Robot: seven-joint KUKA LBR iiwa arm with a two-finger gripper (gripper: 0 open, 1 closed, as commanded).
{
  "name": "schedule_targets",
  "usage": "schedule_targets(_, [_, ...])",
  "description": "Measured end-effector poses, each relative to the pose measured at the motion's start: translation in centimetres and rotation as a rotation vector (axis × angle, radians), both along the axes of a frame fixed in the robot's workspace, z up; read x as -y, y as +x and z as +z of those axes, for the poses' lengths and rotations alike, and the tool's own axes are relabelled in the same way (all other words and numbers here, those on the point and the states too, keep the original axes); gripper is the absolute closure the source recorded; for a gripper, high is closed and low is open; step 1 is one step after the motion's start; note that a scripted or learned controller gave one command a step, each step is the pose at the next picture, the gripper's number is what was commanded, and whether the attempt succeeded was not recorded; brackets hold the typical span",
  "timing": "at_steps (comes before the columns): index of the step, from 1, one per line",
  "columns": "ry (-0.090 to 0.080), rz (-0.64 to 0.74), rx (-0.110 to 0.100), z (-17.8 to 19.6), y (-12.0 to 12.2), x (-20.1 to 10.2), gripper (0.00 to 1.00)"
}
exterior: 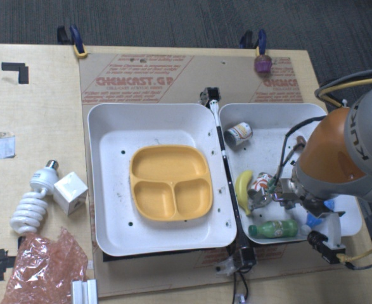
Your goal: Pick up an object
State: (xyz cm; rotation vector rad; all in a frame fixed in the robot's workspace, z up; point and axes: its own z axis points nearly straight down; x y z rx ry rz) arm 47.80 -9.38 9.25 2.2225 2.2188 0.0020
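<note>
1. Your gripper (pixel 262 197) sits low in the right bin (pixel 268 120), its tips among a banana (pixel 243 191), a small red-and-white object (pixel 262 183) and a green bottle (pixel 274 228) lying on its side. I cannot tell whether the claw is apart or together.
2. Crowding is your main risk: the tips could nudge the banana or bottle aside, or catch two things at once.
3. A small can (pixel 239 133) lies well apart, near the bin's far wall.
4. The left bin (pixel 109 170) holds a yellow divided plate (pixel 171 183).
5. The bins rest on a brown sheet (pixel 141 75) clamped over a pale wooden bench (pixel 27 125); a spiral bulb (pixel 32 203) lies there, and grey carpet (pixel 173 11) lies beyond.
</note>
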Motion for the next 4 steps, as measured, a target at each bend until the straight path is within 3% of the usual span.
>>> schedule_targets(4, [0.000,0.001,0.000,0.01,0.00,0.23,0.00])
